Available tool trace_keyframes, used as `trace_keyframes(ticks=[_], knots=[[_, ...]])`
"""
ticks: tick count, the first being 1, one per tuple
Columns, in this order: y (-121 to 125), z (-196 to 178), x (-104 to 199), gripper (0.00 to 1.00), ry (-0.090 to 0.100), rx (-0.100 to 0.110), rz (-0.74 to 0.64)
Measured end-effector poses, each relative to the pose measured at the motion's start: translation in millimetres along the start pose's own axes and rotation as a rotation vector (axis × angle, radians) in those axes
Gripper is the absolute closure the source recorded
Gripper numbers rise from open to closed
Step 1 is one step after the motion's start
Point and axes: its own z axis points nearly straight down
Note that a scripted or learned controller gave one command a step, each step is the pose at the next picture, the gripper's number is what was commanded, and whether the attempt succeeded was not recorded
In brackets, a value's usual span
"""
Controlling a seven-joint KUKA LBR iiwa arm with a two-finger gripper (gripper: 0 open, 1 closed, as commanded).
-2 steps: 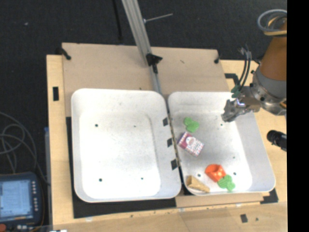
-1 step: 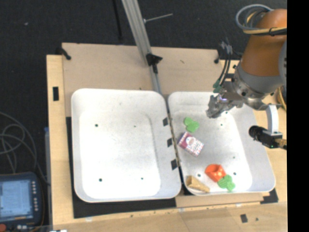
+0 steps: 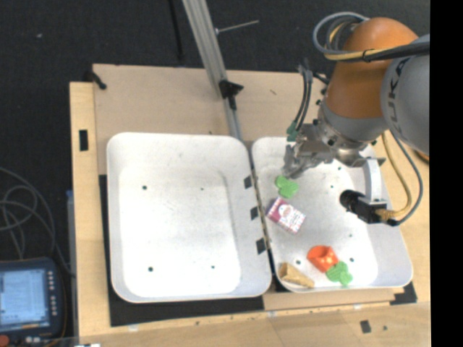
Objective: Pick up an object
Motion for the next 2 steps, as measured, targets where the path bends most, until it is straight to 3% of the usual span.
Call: trace_keyframes(ticks=[1, 2], knots=[[7, 11, 41, 1.00, 0.000, 0.000, 0.001], [29, 14, 87, 1.00, 0.000, -0.003, -0.001]])
